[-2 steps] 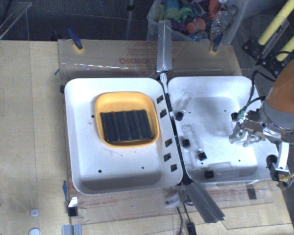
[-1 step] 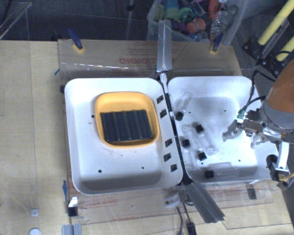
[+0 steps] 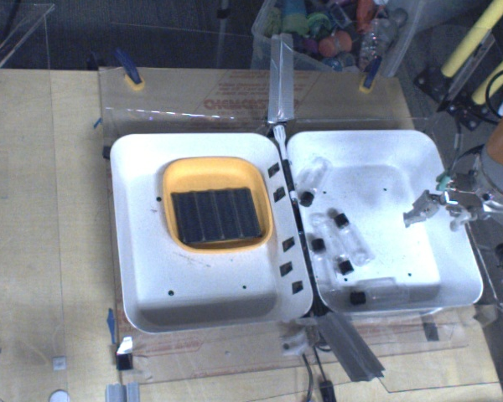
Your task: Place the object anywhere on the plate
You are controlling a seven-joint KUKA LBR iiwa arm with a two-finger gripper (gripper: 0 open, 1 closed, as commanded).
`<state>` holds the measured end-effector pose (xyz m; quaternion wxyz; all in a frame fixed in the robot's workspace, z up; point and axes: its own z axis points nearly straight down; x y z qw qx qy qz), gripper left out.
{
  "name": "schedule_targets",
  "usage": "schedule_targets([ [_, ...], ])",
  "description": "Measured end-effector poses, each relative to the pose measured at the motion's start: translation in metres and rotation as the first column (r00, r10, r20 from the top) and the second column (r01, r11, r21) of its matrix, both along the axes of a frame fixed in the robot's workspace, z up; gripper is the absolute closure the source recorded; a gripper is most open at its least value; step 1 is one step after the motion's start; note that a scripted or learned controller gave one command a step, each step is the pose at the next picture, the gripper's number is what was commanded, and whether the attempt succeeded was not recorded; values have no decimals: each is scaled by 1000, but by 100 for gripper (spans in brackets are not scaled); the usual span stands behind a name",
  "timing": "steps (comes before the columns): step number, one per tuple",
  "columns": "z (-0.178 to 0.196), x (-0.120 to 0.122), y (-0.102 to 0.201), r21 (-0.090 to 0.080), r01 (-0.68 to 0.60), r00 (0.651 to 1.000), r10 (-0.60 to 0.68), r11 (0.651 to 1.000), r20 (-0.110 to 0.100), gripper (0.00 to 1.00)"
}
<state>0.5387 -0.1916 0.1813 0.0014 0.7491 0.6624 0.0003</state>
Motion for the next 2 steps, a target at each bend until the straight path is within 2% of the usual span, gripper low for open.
schedule_targets([
  [1, 36, 21, -24, -2, -261, 965, 261, 965, 1, 0],
  [2, 18, 38, -31, -3, -449, 894, 449, 894, 1, 0],
])
